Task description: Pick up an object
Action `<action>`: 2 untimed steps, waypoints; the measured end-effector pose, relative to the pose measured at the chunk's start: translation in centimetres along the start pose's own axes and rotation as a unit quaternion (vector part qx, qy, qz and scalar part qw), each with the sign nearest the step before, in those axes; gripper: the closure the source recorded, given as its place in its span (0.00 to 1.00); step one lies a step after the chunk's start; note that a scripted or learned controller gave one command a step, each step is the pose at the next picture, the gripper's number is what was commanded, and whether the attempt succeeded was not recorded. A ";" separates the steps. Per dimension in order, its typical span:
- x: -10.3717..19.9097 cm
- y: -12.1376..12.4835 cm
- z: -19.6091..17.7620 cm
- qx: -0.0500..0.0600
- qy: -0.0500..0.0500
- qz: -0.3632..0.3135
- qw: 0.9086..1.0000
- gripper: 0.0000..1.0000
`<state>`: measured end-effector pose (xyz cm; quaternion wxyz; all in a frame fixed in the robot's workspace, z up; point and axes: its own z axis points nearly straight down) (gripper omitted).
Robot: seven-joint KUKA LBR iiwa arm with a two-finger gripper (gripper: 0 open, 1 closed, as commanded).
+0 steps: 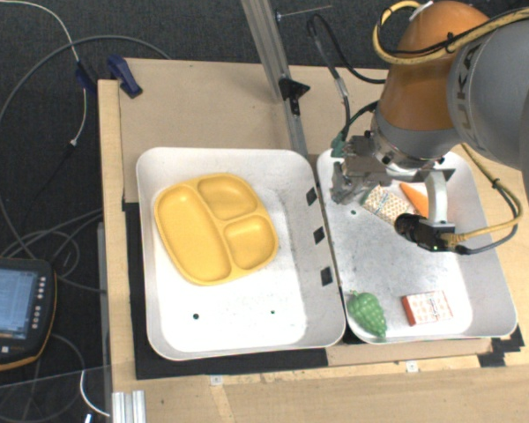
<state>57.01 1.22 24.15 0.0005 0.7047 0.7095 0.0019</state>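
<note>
My gripper (346, 183) hangs over the right bin's (379, 263) upper left — grip state unclear — patterned packet (388, 204) just right, lying diagonally.

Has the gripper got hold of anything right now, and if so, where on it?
Cannot be told. The gripper sits low in the right bin, beside a speckled packet and an orange piece, with nothing visibly between its fingers.

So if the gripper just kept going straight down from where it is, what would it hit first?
Most likely the bare floor of the right bin near its upper left corner. The gripper hangs just left of the speckled packet and the orange piece; depth is hard to judge, so it might clip the packet's edge.
</note>
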 end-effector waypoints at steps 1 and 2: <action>3.9 2.0 0.7 0.001 0.000 0.001 1.000 1.00; 8.2 4.8 1.8 0.001 0.000 0.001 1.000 1.00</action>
